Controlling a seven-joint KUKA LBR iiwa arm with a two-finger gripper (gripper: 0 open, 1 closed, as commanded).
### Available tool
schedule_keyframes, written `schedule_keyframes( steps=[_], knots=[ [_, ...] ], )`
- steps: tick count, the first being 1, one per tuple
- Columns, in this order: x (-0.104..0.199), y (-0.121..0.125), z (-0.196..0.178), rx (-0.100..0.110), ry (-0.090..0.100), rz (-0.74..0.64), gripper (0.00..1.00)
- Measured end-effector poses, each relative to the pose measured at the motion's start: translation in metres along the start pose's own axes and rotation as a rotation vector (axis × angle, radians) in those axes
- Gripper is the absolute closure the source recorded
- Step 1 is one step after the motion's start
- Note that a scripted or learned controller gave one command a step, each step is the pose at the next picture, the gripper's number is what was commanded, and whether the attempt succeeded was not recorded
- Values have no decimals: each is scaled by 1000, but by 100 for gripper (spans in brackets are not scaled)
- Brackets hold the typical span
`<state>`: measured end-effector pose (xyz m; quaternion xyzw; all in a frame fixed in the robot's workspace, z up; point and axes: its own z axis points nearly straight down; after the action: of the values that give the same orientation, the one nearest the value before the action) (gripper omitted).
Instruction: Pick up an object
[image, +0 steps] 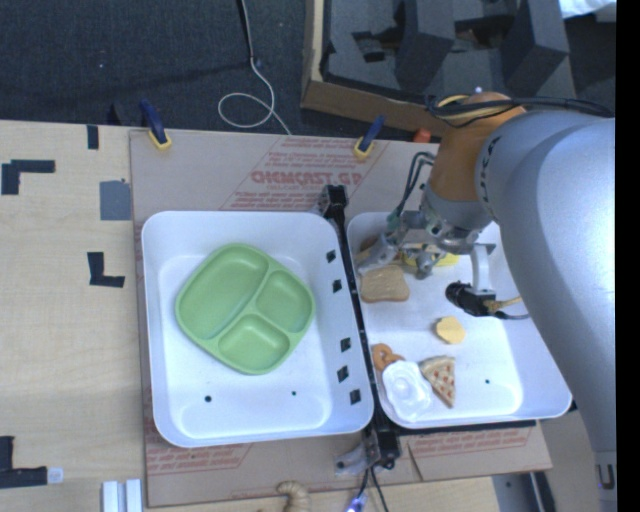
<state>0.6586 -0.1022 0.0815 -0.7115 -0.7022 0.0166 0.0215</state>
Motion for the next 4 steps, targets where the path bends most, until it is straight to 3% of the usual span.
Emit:
schedule_keyframes(
  steps=[4],
  knots=[
    [1, 0, 0, -1, -1, 0, 0]
  ],
)
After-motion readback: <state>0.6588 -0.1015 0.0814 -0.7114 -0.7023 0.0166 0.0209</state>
